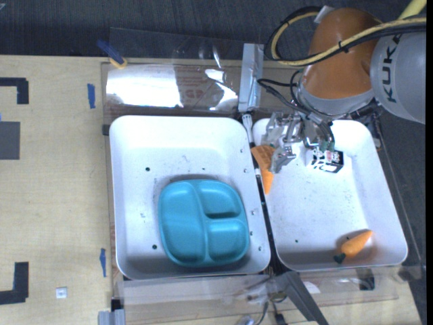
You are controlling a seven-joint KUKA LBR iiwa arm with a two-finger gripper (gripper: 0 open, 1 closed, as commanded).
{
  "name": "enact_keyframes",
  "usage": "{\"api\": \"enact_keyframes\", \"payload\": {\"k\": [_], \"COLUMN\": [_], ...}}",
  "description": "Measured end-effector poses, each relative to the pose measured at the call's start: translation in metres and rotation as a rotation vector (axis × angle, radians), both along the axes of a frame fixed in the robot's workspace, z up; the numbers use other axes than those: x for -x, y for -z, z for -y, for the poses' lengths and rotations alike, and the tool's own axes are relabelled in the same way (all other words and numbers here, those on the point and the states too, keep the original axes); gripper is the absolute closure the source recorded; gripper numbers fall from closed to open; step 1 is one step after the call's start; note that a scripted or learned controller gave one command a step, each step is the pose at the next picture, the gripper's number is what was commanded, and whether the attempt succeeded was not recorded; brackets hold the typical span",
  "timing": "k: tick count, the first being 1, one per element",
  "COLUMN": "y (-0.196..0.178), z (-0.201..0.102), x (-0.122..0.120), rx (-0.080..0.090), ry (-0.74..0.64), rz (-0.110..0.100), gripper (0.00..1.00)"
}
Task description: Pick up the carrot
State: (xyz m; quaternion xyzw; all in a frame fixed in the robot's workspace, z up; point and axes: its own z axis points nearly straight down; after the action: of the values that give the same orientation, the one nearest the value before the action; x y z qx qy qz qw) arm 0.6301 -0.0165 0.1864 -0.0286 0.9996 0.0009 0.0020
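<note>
I am watching 2 white bins side by side, taking the right bin (352,181) as my landmark. The gripper (287,144) is hanging over that bin's upper-left corner, below the arm's orange band (338,42). An orange piece (264,162) is sitting against the bin's left wall, just beside and slightly below-left of the gripper; I cannot tell whether it is touching the gripper. The carrot (356,242), orange with a green end, is lying in the bin's lower-right corner, well apart from the gripper. I cannot tell how the gripper is set. A blue divided plate (203,221) is resting in the left bin (135,147), across the shared wall.
</note>
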Motion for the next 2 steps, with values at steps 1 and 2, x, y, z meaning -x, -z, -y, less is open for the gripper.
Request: {"api": "enact_keyframes", "payload": {"k": [1, 2], "y": [-0.010, 0.000], "z": [-0.026, -0.101], "x": [-0.030, -0.005], "rx": [0.001, 0.001], "ry": [-0.259, -0.744], "rz": [0.005, 0.001], "gripper": [1.00, 1.00]}}
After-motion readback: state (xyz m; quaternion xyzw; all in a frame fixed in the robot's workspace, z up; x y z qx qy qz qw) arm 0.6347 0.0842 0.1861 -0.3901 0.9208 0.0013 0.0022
